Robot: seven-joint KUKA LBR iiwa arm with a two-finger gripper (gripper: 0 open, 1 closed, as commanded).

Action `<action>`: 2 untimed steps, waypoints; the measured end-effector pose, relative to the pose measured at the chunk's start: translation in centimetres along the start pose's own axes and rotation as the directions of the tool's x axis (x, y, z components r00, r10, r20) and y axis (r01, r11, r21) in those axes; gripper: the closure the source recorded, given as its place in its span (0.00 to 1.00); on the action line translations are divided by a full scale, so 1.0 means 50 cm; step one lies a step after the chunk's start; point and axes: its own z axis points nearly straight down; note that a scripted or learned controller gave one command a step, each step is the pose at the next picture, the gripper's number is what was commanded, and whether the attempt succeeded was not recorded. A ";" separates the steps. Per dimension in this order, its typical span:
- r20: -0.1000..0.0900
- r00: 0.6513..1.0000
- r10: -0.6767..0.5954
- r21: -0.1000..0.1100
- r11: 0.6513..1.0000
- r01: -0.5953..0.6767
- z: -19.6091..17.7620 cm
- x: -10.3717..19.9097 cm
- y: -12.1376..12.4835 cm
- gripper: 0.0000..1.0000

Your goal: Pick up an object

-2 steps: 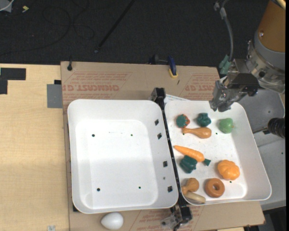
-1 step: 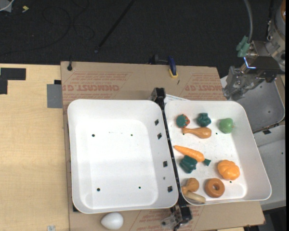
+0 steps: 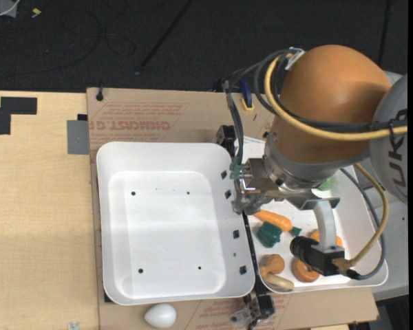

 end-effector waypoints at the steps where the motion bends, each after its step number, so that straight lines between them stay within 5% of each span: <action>1: -0.003 1.000 0.003 -0.022 1.000 -0.003 -0.134 0.020 0.003 1.00; 2: -0.004 1.000 0.004 -0.033 0.999 -0.005 -0.410 0.004 0.090 1.00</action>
